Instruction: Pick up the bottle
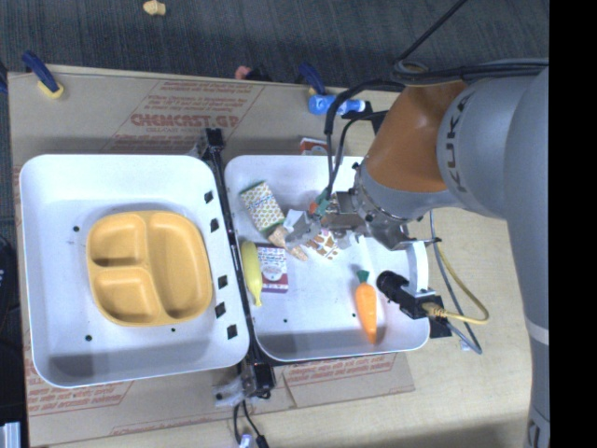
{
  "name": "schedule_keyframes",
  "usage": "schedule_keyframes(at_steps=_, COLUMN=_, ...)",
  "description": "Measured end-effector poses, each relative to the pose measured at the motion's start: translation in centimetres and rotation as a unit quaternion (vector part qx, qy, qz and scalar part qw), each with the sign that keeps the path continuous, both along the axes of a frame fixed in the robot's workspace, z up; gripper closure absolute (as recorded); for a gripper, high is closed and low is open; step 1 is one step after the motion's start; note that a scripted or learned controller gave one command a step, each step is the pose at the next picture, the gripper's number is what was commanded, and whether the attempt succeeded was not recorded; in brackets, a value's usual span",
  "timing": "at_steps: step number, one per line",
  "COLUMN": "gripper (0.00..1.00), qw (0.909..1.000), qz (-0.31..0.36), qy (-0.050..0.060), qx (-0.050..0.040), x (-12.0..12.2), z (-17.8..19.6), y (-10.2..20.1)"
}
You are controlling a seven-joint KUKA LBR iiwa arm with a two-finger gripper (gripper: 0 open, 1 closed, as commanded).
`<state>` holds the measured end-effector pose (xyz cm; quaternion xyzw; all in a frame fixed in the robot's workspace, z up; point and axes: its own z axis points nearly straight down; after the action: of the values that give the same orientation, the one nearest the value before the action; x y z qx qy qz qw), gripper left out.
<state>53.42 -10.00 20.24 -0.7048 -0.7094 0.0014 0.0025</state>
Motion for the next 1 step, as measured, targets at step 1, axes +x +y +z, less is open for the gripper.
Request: schedule_keyframes(at_steps=1, gripper=0.0, qw=0.9441, qz=-0.33, qy=0.0, qx=-0.0017, x=-0.03, z=5.73, y=6.41)
